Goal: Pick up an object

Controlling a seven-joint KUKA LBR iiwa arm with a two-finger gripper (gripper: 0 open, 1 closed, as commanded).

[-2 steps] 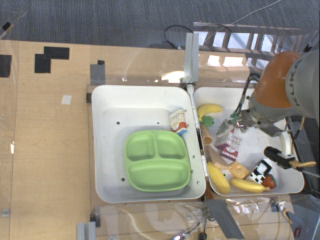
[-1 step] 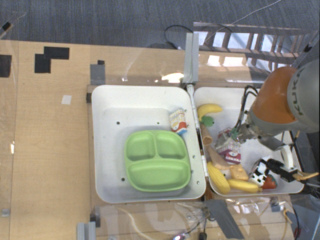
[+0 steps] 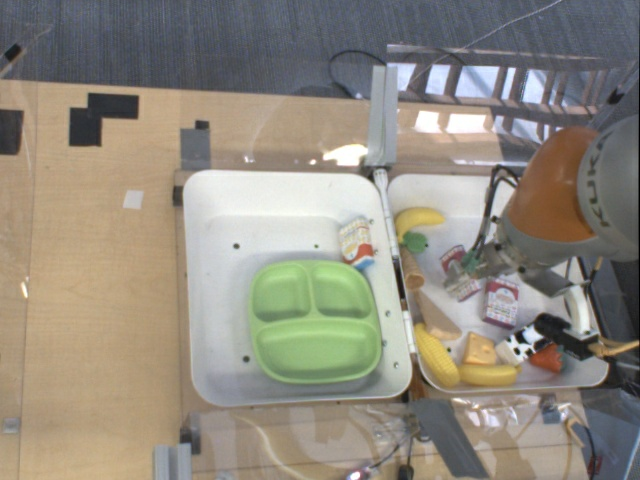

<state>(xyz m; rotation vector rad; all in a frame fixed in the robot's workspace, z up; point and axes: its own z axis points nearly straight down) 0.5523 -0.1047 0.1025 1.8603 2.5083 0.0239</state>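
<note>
Plastic toys: the right bin [image 3: 592,376] holds small play-food pieces, most likely hollow, light, stiff and smooth enough to slip.
Claw [image 3: 478,264]: it hangs low in the right bin under the orange wrist band; whether it is open or closed I cannot tell, and nothing shows between its tips.
Nearest thing: a small red-and-white packet [image 3: 456,264] lies just left of the claw, touching or almost so, I cannot tell which.
Second packet: a red carton [image 3: 501,301] sits just below and right of the claw.
Grip point: I judge the packet best taken across its flat narrow sides, near the middle.
Rounded pieces: a yellow banana [image 3: 419,219] lies up and left of the claw, corn [image 3: 437,356] well below it; both look likely to roll out of a pinch.
Far off: a green divided plate [image 3: 315,320] lies in the left bin [image 3: 215,218], well to the claw's left.
</note>
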